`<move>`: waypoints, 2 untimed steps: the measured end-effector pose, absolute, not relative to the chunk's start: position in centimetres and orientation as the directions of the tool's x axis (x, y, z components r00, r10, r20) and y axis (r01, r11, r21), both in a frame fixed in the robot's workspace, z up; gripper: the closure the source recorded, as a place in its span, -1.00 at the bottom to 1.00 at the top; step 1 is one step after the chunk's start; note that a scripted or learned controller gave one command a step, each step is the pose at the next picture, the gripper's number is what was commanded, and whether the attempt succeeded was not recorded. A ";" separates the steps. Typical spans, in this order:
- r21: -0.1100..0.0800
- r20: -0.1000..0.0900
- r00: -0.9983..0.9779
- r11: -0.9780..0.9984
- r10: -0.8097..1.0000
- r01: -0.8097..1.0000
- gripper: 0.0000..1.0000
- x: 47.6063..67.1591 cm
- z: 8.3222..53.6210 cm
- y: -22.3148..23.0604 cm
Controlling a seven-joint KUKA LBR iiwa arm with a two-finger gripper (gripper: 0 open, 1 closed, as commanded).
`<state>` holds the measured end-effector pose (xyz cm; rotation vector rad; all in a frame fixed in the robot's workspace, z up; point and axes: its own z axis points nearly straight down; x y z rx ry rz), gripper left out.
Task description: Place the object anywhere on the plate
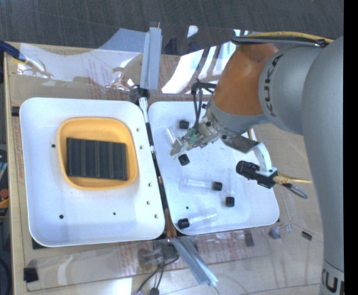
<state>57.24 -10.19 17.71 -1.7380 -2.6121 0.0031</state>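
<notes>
Tubes [198,217], clear with black caps, lie in the white right bin [258,214], nearer the camera than the gripper [185,141]. I cannot tell what the gripper is doing. Left of the gripper, the yellow plate [96,131] sits in the left bin [43,214]. Dark carpet [74,11] lies behind.
</notes>
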 end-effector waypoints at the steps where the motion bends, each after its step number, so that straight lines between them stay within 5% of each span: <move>1: -0.002 0.001 -0.426 0.426 0.905 0.905 1.00 58.2 20.8 -7.3; 2: -0.002 0.001 -0.425 0.425 0.905 0.905 -1.00 58.2 20.8 -7.4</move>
